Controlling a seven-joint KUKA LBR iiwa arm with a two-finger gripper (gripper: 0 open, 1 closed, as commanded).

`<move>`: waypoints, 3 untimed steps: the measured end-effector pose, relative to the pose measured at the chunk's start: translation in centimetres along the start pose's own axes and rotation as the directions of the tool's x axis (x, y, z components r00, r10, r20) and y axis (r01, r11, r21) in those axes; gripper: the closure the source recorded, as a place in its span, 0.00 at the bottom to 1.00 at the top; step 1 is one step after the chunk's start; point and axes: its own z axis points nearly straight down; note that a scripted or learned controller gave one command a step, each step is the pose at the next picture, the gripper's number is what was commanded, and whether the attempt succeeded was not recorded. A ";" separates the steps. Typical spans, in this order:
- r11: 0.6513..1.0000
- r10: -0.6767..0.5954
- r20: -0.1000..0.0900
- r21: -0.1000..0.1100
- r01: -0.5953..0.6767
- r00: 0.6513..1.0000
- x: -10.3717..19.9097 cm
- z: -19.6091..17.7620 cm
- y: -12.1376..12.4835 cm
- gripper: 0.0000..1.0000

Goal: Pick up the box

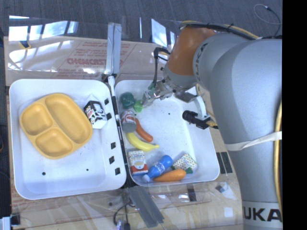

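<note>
A small red and white box [137, 160] lies at the front left corner of the right bin [204, 143]. A second, patterned box [184, 162] rests near that bin's front right, beside an orange carrot [169, 175] and a blue bottle [159, 166]. A black and white carton [96, 113] stands at the right side of the left bin [29, 176]. My gripper [147, 98] hangs low over the back of the right bin, just right of a dark green item [127, 99] and a small light green piece [138, 106]. It is far from both boxes.
A yellow divided plate [55, 124] fills much of the left bin. A can [128, 120], a red-orange sausage shape [143, 132] and a banana [141, 142] lie along the right bin's left side. The large grey arm [240, 104] covers the bin's right edge.
</note>
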 end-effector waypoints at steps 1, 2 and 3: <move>1.000 0.021 0.000 -0.001 -0.021 1.000 -1.2 -1.0 -7.6 0.00; 1.000 -0.030 0.000 -0.001 0.030 1.000 2.1 1.1 -1.5 0.00; 0.998 -0.059 0.000 -0.002 0.059 0.998 2.0 1.0 0.6 0.00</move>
